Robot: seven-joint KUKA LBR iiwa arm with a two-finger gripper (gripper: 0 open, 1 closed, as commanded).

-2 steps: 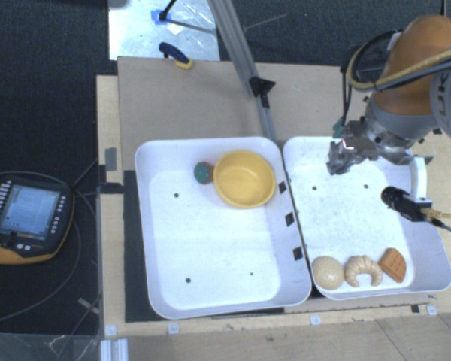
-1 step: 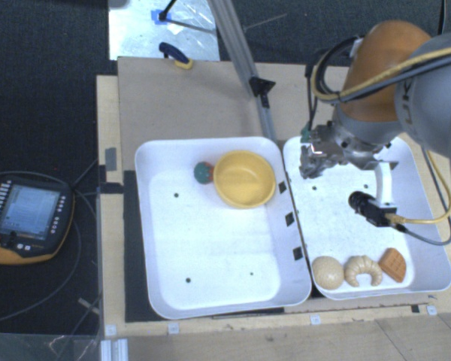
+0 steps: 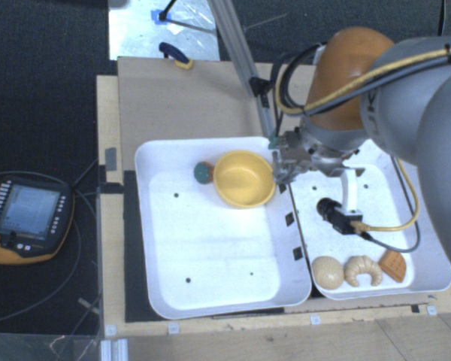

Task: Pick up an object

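Observation:
A yellow bowl (image 3: 243, 179) sits upright at the back right of the left bin (image 3: 210, 247). A small dark teal ball (image 3: 203, 173) rests against the bowl's left side. My gripper (image 3: 282, 169) hangs low over the ridge between the two bins, right at the bowl's right rim. The grey wrist and the orange band above it cover the back of the right bin (image 3: 430, 271). Along that bin's front lie a pale round bun (image 3: 328, 271), a croissant (image 3: 363, 270) and an orange-brown waffle piece (image 3: 392, 265).
A black fitting (image 3: 335, 213) with a yellow cable hangs from the arm over the middle of the right bin. A metal pole (image 3: 237, 43) slants down from the back toward the gripper. A teach pendant (image 3: 26, 216) lies on the floor at the left.

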